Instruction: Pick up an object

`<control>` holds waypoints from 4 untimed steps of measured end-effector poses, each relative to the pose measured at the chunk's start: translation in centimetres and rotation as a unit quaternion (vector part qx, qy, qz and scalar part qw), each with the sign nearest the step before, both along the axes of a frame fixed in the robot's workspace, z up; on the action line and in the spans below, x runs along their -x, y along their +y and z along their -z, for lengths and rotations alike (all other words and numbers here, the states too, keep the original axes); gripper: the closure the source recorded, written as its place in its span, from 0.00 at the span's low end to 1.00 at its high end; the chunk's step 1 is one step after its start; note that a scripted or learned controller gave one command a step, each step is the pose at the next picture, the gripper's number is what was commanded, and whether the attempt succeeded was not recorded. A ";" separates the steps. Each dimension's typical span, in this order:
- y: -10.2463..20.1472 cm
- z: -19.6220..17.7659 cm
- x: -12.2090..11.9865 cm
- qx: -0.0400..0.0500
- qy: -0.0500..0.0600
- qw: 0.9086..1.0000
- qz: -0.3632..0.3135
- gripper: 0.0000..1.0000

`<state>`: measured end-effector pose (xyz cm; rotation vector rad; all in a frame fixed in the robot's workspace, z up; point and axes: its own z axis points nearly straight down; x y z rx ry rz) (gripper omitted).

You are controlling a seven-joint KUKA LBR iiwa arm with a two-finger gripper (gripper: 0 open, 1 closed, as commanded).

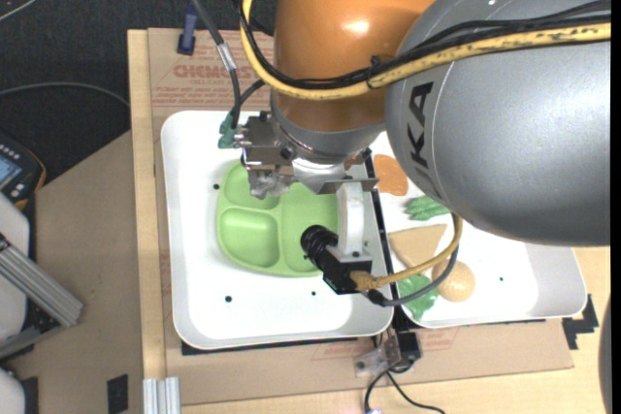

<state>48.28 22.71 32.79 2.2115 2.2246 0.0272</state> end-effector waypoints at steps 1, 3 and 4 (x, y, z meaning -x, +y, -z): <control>-4.1 7.8 -8.5 0.006 0.009 1.000 0.006 1.00; -9.6 9.3 -3.7 0.003 0.006 1.000 0.001 1.00; -3.1 -0.2 -2.6 0.001 0.002 1.000 -0.002 1.00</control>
